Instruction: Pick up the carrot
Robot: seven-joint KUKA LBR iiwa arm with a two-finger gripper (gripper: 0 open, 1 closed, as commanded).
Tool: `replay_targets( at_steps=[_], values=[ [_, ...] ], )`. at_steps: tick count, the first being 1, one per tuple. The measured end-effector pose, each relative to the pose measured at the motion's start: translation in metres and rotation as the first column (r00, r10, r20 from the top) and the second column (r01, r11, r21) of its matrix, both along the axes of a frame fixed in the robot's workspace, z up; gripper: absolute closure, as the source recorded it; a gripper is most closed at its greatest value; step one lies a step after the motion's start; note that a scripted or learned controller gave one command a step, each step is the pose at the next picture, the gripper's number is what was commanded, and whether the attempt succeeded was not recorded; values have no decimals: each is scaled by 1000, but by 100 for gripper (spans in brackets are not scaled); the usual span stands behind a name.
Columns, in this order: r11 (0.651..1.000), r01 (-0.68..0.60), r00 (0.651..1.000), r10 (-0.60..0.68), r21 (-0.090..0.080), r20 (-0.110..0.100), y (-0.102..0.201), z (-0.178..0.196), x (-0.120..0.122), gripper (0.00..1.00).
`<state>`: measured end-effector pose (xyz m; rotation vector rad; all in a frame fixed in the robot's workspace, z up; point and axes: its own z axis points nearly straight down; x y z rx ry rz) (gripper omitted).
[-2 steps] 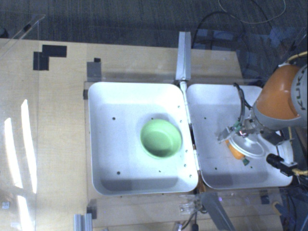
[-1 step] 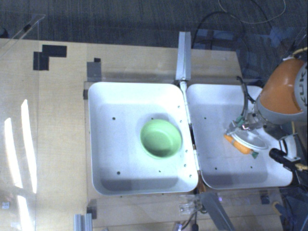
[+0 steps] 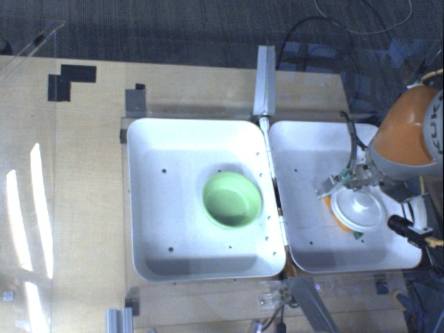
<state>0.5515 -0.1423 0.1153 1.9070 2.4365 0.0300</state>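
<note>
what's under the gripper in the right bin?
An orange sliver, likely the carrot, pokes out from beneath the gripper at its left edge, on the right bin floor. The gripper's body covers the rest.

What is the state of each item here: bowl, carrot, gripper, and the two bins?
Green bowl: upright, open side up, resting in the left bin, nothing visible inside it.
Carrot: lying in the right bin, mostly hidden under the gripper, only an orange edge visible.
Gripper: lowered over the carrot in the right bin.
Left bin: holds the bowl.
Right bin: holds the carrot.
</note>
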Motion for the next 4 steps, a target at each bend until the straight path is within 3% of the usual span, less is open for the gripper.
replay_targets(
  at_steps=[1, 2, 3, 4],
  values=[
    [990, -141, 990, 141, -4, -9, 11, -17, -24, 0],
    [990, -140, 990, 140, -9, 3, 10, -2, -19, 100],
    [990, -140, 990, 141, -9, 4, 10, -2, -19, 0],
    [903, -430, 903, 430, -6, -19, -37, -17, -52, 0]
  ],
)
